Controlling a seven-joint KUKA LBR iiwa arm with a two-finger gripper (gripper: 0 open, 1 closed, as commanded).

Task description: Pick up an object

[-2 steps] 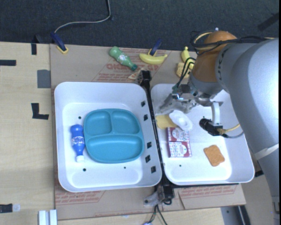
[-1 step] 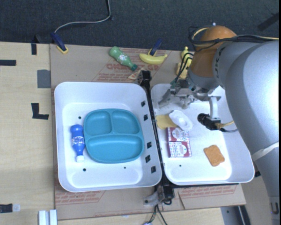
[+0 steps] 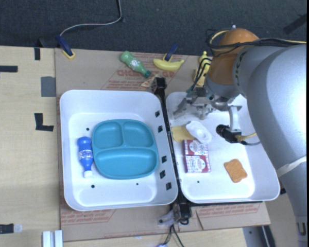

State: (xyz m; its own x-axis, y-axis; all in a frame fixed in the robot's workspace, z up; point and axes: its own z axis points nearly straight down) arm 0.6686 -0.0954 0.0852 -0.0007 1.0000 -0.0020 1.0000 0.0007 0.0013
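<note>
- I see the arm (image 3: 278,102) reaching in from the right, its grey bulk over the right bin (image 3: 257,189) and the orange band (image 3: 232,55) above the wrist near the bin's far edge.
- The gripper (image 3: 193,104) sits low over the far left corner of the right bin; from this angle I cannot tell whether it is released or clenched, and I see nothing in it.
- Just beside the gripper, toward the near side, lies a white packet (image 3: 198,131), partly on top of a pale yellow piece (image 3: 179,133).
- Nearer still in the same bin lies a red-and-white carton (image 3: 196,156), flat, and to its right a small orange cracker-like piece (image 3: 235,170) (well apart from the gripper).
- The left bin (image 3: 72,107) holds a blue divided plate (image 3: 125,149), with a blue bottle (image 3: 85,156) lying just beside the plate's left edge.
- Outside the bins, on the cardboard (image 3: 92,71) beyond them, I see a green bottle (image 3: 135,64) on its side and a yellow banana (image 3: 168,64) near it.
- A black cable (image 3: 237,137) runs off the wrist over the right bin.
</note>
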